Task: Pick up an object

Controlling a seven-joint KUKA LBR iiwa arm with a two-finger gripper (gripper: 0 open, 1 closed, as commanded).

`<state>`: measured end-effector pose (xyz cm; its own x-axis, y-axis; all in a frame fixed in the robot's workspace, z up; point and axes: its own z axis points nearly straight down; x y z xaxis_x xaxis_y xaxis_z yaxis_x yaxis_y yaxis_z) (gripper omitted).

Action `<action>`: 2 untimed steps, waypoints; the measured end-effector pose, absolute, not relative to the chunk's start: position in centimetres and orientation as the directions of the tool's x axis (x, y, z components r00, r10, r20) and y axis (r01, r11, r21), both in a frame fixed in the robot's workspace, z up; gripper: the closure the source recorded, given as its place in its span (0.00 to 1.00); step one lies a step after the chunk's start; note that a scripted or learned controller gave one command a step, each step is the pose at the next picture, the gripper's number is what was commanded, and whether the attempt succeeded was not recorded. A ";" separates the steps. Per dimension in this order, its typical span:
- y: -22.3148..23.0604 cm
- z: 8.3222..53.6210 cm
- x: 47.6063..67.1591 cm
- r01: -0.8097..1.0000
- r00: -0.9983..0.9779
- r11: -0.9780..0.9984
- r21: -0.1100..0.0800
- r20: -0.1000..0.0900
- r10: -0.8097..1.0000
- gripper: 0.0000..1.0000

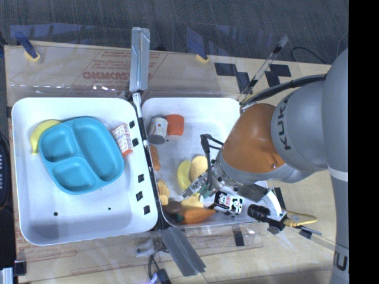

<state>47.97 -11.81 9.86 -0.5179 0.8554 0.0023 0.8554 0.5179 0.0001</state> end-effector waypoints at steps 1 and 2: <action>-11.8 9.9 48.0 0.856 -0.518 0.518 0.000 0.002 0.856 0.00; -10.4 8.9 54.1 0.865 -0.501 0.501 -0.003 0.004 0.865 0.00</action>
<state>54.11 -10.44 8.87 -0.5014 0.8652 0.0035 0.8652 0.5014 -0.0034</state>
